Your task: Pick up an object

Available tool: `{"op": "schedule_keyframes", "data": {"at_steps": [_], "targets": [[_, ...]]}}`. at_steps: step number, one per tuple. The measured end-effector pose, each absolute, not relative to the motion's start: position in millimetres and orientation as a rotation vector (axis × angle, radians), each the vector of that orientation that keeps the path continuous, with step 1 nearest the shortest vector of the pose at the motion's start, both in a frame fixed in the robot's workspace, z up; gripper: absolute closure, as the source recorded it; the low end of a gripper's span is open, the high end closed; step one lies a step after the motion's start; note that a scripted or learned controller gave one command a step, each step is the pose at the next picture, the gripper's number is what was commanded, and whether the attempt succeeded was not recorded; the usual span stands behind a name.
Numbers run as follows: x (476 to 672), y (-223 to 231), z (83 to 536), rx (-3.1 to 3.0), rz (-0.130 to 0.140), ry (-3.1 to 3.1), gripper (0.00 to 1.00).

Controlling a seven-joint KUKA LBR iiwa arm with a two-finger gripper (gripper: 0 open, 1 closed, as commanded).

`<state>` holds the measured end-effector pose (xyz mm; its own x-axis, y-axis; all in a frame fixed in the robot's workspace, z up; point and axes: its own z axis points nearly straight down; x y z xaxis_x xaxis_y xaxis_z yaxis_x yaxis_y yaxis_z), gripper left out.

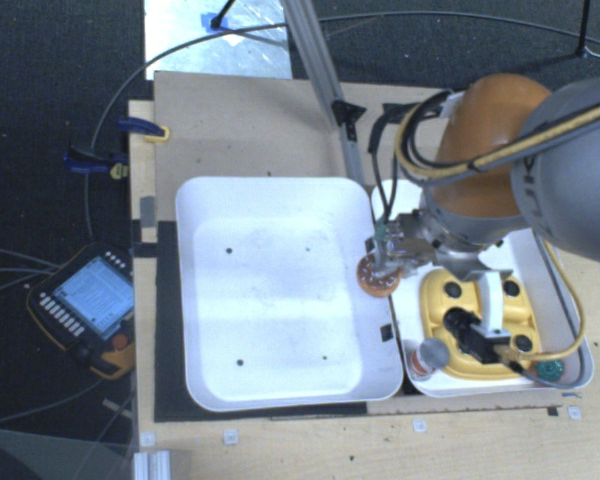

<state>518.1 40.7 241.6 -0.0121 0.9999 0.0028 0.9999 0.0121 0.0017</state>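
My claw [385,260] hangs over the gap between the bins, clamped on a small brown round object [377,278] at its tip.

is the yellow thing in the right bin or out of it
In. The yellow object lies inside the right bin, within its white rim, under the arm's wrist. Its full outline is partly covered by the arm.

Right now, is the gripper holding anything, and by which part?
Cannot be told. The gripper sits right over a small brown round object at the gap between the two bins, but any hold on it is hidden.
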Motion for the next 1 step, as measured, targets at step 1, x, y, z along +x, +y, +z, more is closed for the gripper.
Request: {"op": "schedule_keyframes", "data": {"at_steps": [1], "targets": [[516.3, 94.3, 246.7, -2.207, -0.004, -2.233, 1.00]]}}
